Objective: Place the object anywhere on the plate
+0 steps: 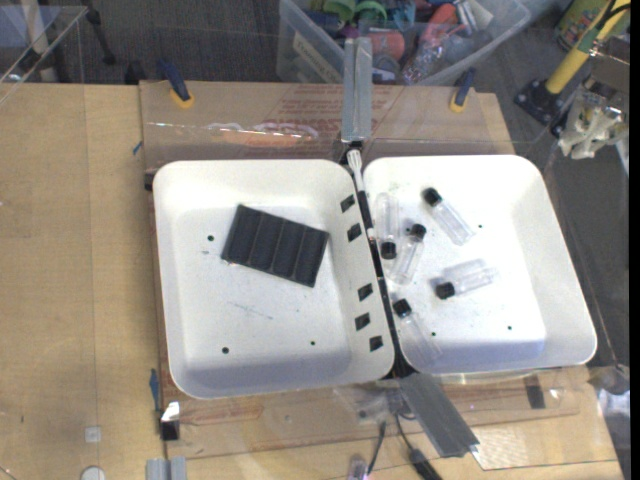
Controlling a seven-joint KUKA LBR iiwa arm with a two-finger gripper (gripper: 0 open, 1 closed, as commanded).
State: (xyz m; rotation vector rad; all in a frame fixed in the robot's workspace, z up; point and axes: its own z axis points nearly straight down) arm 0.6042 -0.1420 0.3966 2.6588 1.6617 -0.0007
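Plate point(275, 245) in the left bin point(260, 333), vials point(470, 275) in the right bin point(515, 238) beside it.

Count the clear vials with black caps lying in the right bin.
5, all in the right bin: back vial, centre vial, and three by the divider: rear vial, middle vial, front vial. Clear bodies may hide another.

Pale wrist hardware point(590, 133) trailing a yellow cable point(583, 53)

The left bin point(190, 368) and the right bin point(560, 340) are showing white. The plate point(275, 245) is looking dark grey with parallel ribs. The clear vials point(450, 218) are wearing black caps point(431, 196).
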